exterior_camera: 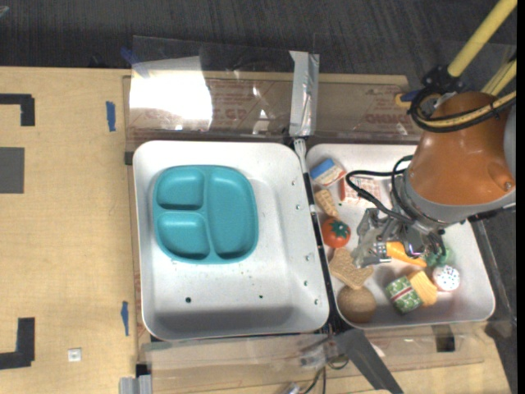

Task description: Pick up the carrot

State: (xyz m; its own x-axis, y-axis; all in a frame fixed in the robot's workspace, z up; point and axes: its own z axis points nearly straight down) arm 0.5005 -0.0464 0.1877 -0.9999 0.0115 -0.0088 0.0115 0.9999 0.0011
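Note:
The carrot [407, 254], orange with a green leafy end, lies in the right bin [480, 302] near its front right. My gripper [378, 240] hangs low over the middle of that bin, just left of the carrot and touching or almost touching its orange end. The grey wrist and its orange band [459, 158] cover the bin's back right part. I cannot see whether the carrot sits inside the gripper.
Around the gripper lie a red tomato [335, 233], a tan cracker [351, 271], a brown ball [357, 302], a green block [402, 292], a yellow wedge [425, 286] and a blue-white can [326, 172]. The left bin [164, 302] holds a teal divided plate [205, 212].

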